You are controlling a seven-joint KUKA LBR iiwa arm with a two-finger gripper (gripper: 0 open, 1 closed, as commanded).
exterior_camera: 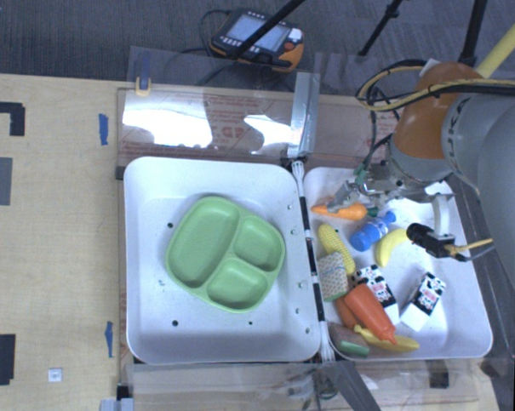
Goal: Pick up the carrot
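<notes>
We see our gripper (pixel 366 186) poised at the far end of the right bin (pixel 465 337), though whether it holds anything we cannot tell. The small carrot (pixel 342 212) lies just below it toward us, long axis left-right. Our arm reaches in from the right.

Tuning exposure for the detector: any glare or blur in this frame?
Camera view: strong glare on the clear panel behind the left bin, washing out detail there; the arm's grey casing is large, near the lens and soft; the gripper is small and cluttered, hard to read; the carrot and green plate are evenly lit and sharp.
</notes>
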